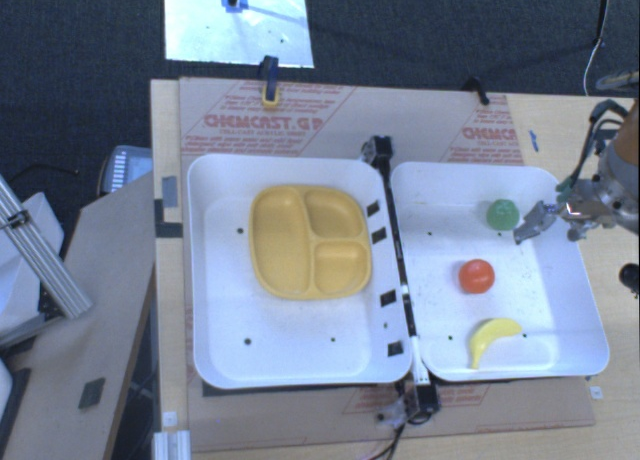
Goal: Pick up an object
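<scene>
Approach step: your gripper (545,220) hovers near green ball (502,214), right bin (590,328). Finger state: cannot tell. Next: centre over ball, descend.

A single fixed camera looked down at a slant from above the pale wooden bench (560,118), far enough back to take in both shallow white plastic bins (300,358) side by side, the dark carpeted floor (80,48) beyond, and the arm's grey metal gripper (545,218) at right.
</scene>
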Available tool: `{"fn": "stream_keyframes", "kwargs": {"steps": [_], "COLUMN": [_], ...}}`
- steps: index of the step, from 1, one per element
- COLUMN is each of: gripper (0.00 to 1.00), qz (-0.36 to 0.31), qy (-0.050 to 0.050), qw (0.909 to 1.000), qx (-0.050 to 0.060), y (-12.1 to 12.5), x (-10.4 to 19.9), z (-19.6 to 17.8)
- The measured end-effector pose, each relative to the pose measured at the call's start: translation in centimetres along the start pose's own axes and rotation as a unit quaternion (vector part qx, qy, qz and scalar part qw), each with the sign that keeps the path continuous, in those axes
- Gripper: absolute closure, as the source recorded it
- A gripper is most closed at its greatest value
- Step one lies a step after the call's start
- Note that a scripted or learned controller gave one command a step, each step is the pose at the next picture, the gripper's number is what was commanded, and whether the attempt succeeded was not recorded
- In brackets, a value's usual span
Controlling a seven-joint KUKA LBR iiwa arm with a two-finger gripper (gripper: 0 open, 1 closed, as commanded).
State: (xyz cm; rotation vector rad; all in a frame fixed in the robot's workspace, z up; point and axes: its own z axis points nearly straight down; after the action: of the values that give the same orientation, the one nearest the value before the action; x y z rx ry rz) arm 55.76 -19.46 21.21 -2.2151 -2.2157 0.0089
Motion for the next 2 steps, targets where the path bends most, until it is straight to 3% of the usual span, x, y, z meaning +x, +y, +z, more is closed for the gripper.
{"fn": "stream_keyframes", "kwargs": {"steps": [1, 2], "gripper": [0.00, 0.00], "qz": [-0.002, -0.001], "qy": [-0.001, -0.001], "qw": [1.0000, 1.0000], "qx": [-0.006, -0.005], "y": [0.3, 0.7], "x": [0.1, -0.2], "z": [-0.7, 5.4]}}
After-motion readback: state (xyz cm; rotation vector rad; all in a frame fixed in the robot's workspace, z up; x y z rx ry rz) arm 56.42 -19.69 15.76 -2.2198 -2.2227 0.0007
